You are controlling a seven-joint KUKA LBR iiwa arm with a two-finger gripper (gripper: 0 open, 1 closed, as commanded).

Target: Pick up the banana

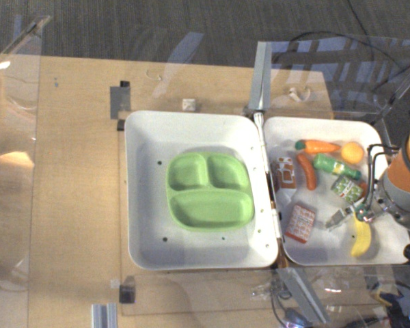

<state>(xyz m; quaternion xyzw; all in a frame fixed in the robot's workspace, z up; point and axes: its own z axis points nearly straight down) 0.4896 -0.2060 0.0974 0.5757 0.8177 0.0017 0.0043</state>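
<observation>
In the camera view you look down on a light wooden bench [68, 203] with two shallow white bins side by side. The left white bin [143, 183] holds a green plastic tray with three compartments [209, 191], which lies at its centre. The right white bin [314, 251] holds the small things.

The yellow curved banana [361, 238] lies in the right bin at about 4 o'clock from the bin's centre, close to the bin's near right corner. It stands almost upright in the view, with its upper end near the gripper.

The grey arm with the orange band [404, 173] enters from 3 o'clock. The two-finger gripper [362, 212] sits just above the banana's upper end, at its 12 o'clock. You cannot tell from this view how far the fingers are spread, and you cannot tell whether they touch the banana.

Around the bin's centre you see other things. An orange carrot with a green top [317, 145] lies at 12 o'clock, a round orange fruit [352, 153] at 1 o'clock, and a green bottle [336, 165] between them, tilted. A red sausage-shaped piece [308, 172] lies at 10 o'clock, with a small brown and white packet [284, 173] beside it at the left wall. A flat red packet [301, 223] lies at 7 o'clock. A green printed pouch [347, 188] lies just beside the gripper, at its 11 o'clock.
</observation>
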